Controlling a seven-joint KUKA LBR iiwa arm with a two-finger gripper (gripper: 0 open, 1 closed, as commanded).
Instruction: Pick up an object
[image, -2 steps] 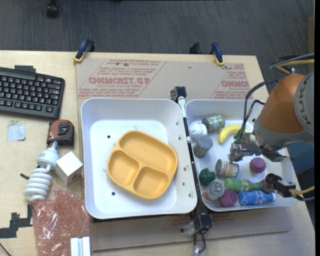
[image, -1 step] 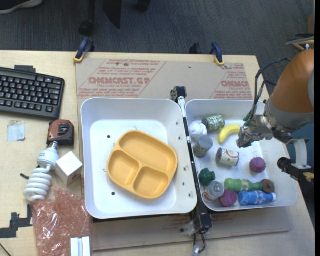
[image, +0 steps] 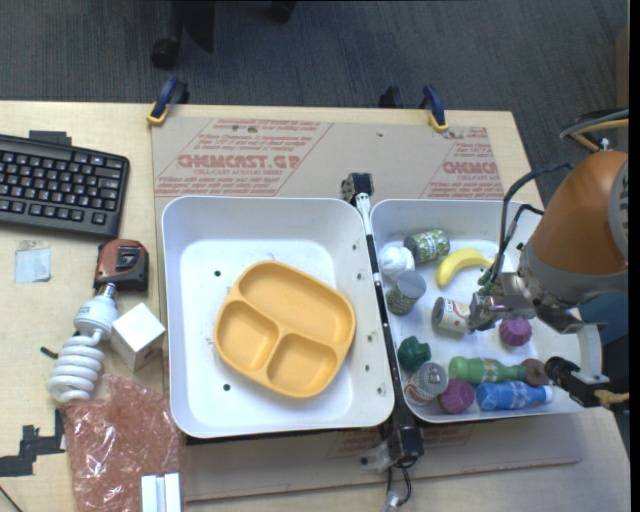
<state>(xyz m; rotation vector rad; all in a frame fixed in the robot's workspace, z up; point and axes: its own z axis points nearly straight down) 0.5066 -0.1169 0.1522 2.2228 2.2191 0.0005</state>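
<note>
Inspection taken from the near edge of the tabletop (image: 560, 450), all positions referred to the yellow divided plate (image: 286, 328).

Nearest, left of the plate and outside the bins: a clear bag of reddish granules (image: 118, 440), a spiral light bulb (image: 82, 348), a white cube (image: 138, 335) and a tape measure (image: 122, 266). These lie loose on the tabletop and appear to be set aside, not part of the work.

The plate lies flat in the left bin (image: 190, 400).

Right of the plate, the right bin (image: 470, 212) holds the candidates for picking, crowded together. Along its near side: a blue bottle (image: 512, 396) and a green bottle (image: 486, 369) lying side by side, a magenta object (image: 456, 397), a small can (image: 431, 379) and a dark green object (image: 413, 352). Further back: a purple ball (image: 515, 331), a small white can (image: 451, 316), a grey cup (image: 406, 293), a white object (image: 395, 260), a banana (image: 463, 265) and a green can (image: 428, 245).

The end effector (image: 487, 308) is low in the right bin, between the small white can and the purple ball, presumably placed there to take one of them. Its fingers are too small and dark to read; I cannot tell whether it is open, closed or holding anything.

Farthest, left of the plate: a keyboard (image: 62, 184).
</note>
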